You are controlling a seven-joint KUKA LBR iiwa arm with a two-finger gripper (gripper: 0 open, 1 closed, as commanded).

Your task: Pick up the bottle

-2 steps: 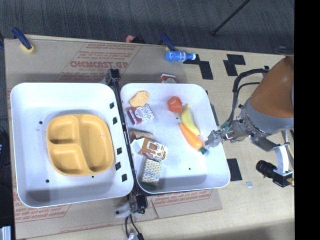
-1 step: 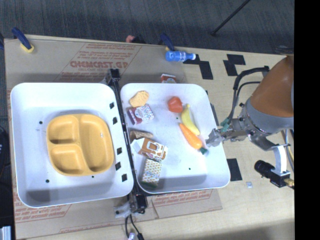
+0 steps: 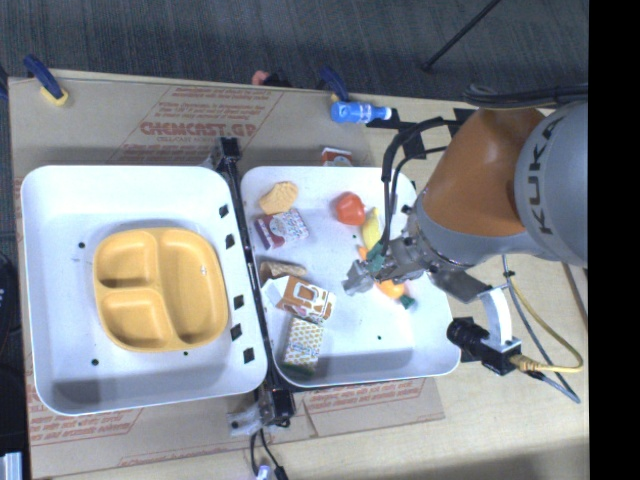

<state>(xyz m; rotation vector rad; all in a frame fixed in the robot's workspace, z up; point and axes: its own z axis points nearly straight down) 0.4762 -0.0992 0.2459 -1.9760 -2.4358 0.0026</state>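
End effector (image 3: pixel 368 273) low in right bin (image 3: pixel 430 358), among small toys; can't tell its state. Blue bottle (image 3: pixel 358 113) lies on tabletop (image 3: pixel 150 108), behind that bin. Yellow tray (image 3: pixel 160 286) in left bin (image 3: pixel 50 268).

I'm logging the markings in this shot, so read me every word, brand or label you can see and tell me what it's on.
"KUKA": on the arm's grey casing, partly cut off.
"CHEMCAST GP": large red print on the brown board under the bins, blurred, so likely only.
Smaller red print on the board: unreadable.
Packets in the right bin: print too small.
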